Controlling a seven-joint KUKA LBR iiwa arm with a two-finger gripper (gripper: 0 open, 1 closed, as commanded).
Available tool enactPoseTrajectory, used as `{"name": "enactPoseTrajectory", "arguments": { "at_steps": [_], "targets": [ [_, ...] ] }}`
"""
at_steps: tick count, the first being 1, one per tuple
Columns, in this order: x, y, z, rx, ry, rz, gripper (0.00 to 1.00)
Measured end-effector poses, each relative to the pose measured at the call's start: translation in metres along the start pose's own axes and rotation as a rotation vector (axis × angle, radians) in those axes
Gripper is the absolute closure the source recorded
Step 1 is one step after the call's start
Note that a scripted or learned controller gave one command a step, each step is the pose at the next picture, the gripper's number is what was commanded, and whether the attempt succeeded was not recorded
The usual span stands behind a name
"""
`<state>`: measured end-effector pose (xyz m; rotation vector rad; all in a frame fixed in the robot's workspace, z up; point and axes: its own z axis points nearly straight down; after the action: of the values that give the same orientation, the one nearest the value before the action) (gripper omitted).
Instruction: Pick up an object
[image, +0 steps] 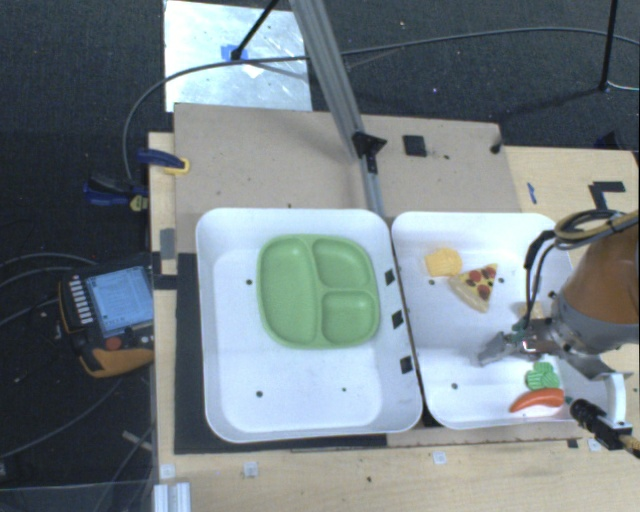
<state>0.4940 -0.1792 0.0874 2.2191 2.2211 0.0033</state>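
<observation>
Four toy foods (474, 284) lie near the pincer (492, 352).

green plate (320, 291), white bins (300, 400)

left bin (230, 400) and right bin (440, 405): smooth white plastic, faint sheen. green divided plate (318, 290): matt plastic, soft look. pizza slice (476, 284), yellow piece (443, 262), carrot (537, 401): toy plastic, slightly glossy. bench top (280, 160): matt tan board, wood-fibre look. gripper (500, 347): dull grey metal. floor (70, 80): dark, rough, carpet-like.
</observation>
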Motion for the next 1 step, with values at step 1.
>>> {"name": "enactPoseTrajectory", "arguments": {
  "at_steps": [1],
  "targets": [
    [0.0008,0.0026,-0.0123,-0.007,0.001,-0.001,1.0]
  ]
}}
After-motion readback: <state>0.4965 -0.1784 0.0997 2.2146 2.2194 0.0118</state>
